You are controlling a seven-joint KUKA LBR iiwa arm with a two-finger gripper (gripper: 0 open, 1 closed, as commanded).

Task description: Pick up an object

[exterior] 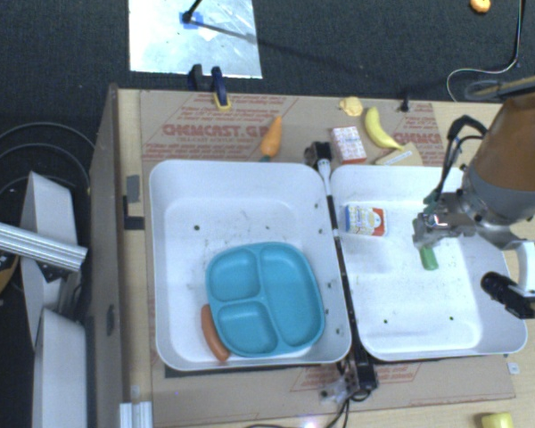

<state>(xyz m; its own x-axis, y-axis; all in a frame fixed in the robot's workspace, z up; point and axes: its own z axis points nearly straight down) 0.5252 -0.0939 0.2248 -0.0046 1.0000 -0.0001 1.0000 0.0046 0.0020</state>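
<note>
Gripper (431, 239): hung over the right bin (481, 341), finger spread couldn't be told.
Green object (429, 258): sat just beneath the gripper.
Carton (364, 219): lay left of it.

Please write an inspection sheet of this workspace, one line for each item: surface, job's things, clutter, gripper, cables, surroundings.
Surface: two white bins, left bin and right bin, on a cardboard-covered bench.
Job's things: blue tray and sausage in left bin; small carton and green object in right bin.
Clutter: banana, carrot, small box behind the bins.
Gripper: gripper above the green object.
Cables: black cable at left.
Surroundings: dark carpet, shiny sheet.
</note>
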